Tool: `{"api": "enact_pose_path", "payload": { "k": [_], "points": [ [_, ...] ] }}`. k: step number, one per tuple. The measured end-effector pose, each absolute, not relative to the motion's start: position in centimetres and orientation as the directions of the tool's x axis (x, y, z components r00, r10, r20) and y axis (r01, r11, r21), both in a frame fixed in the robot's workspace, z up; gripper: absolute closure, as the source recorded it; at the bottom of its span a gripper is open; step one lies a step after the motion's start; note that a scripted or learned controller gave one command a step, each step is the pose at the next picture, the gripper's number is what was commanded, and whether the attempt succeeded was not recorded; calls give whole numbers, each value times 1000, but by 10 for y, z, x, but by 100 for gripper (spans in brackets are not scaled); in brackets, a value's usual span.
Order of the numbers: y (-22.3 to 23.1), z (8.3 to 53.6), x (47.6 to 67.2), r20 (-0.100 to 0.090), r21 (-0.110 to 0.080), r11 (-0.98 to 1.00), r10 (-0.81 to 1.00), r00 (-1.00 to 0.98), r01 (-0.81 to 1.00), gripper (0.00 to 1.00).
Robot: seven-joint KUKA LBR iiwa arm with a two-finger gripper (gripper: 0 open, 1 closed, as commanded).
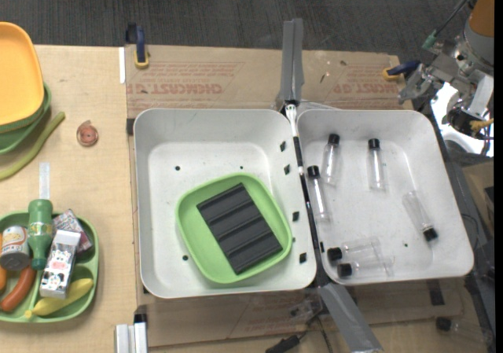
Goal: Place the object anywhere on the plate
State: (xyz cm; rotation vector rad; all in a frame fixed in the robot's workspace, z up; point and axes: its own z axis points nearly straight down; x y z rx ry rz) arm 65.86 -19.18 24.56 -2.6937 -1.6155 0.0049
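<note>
Beyond the right white bin's [440, 147] far right corner hung the hand [440, 80], its state unclear, while clear black-capped plastic tubes [376, 163] lay scattered inside, well apart from the square green plate [189, 222] in the left bin [157, 147].

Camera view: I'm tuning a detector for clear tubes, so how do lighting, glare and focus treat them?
Camera view: lighting is even and soft; the clear tubes nearly vanish against the white right bin, only black caps stand out; faint sheen, no harsh glare; focus mildly soft.
</note>
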Motion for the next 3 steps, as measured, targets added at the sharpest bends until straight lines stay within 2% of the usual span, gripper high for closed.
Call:
{"api": "enact_pose_path", "payload": {
  "k": [3],
  "points": [
    [-182, 251, 659, -2, -3, -542, 840, 542, 840, 0]
  ]
}}
